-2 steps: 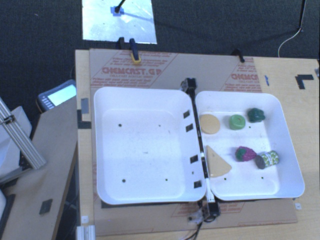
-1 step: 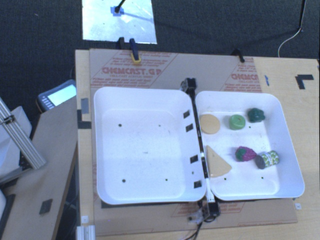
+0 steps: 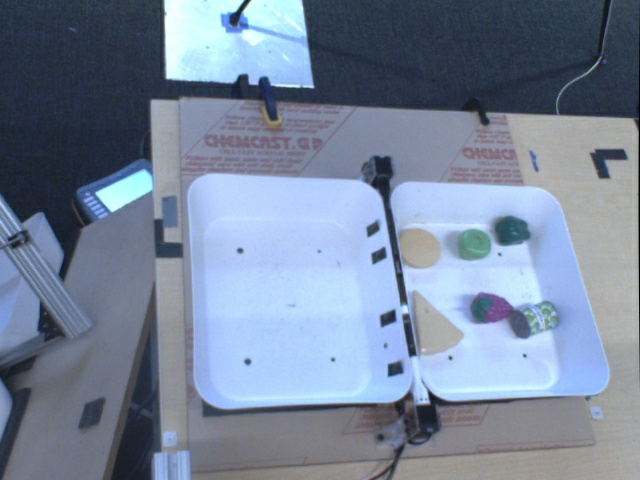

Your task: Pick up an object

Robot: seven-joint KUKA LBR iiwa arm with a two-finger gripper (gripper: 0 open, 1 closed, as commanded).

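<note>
The right bin [image 3: 575,298] holds several small objects. A tan round disc [image 3: 420,248] lies at its upper left. Beside it sit a light green round piece [image 3: 474,244] and a dark green lump [image 3: 512,230]. Lower down lie a tan wedge [image 3: 432,325], a purple and green bunch [image 3: 491,308] and a small green-patterned can [image 3: 536,318] on its side, touching the bunch.
The left bin [image 3: 215,368] sits beside the right one, joined along a black clipped divider [image 3: 392,278]. Both rest on a cardboard sheet [image 3: 290,138] on the bench. A shiny metal plate [image 3: 237,28] lies on the floor behind.
</note>
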